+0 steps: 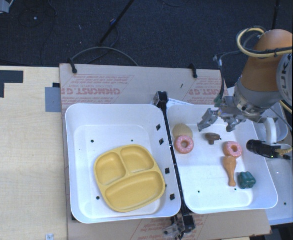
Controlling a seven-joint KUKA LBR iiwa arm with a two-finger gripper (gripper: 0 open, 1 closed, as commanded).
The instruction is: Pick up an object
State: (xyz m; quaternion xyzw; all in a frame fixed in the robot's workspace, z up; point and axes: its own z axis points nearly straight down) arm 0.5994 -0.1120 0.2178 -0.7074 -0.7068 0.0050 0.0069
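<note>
**Gripper spread above the right bin, nothing held**

Reaching in from the right: grey arm (pixel 260 86) with orange band, gripper (pixel 219 122) hanging over the upper part of the right bin (pixel 266 196). Fingers (pixel 206 120) splayed apart, with nothing between them. Just below the gripper, a small brown object (pixel 213 138) on the bin floor, close to the fingertips but apart from them; too small to name further.

Elsewhere in the right bin: a pink frosted doughnut (pixel 184 144) near the divider, touching a tan rounded piece (pixel 182 130) just behind it. Toward the right side, a second pink doughnut (pixel 232 149), and directly below it a toy chicken drumstick (pixel 230 169), its thick end touching that doughnut. Beside the drumstick's lower end, a dark green toy pepper (pixel 246 180).

In the left bin (pixel 79 134): a yellow three-compartment tray (pixel 130 176), lying flat and turned at an angle, toward the lower right of the bin.
</note>
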